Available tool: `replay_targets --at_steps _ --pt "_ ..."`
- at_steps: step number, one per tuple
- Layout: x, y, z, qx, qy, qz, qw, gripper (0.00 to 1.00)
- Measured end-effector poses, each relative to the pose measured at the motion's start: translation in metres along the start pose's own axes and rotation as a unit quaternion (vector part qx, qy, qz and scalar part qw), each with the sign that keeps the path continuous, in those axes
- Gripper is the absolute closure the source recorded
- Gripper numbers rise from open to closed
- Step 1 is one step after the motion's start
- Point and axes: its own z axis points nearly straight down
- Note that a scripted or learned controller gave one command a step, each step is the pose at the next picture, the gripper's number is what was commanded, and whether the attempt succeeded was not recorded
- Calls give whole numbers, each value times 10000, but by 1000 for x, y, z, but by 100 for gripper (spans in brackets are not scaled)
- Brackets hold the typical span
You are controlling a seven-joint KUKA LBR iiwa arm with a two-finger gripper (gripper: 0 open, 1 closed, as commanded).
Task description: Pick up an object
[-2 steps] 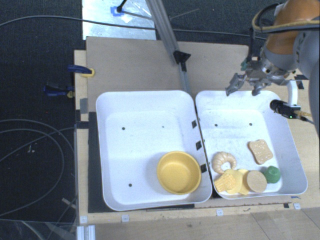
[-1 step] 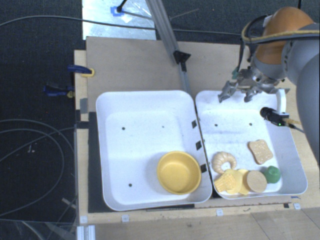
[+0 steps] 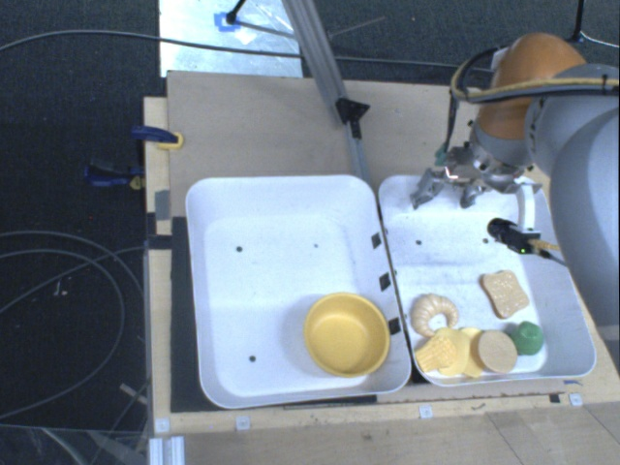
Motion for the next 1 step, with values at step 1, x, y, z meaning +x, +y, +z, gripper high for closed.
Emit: replay_targets --at_steps 1 --pt "-1 -2 17 46 1 3 10000 0"
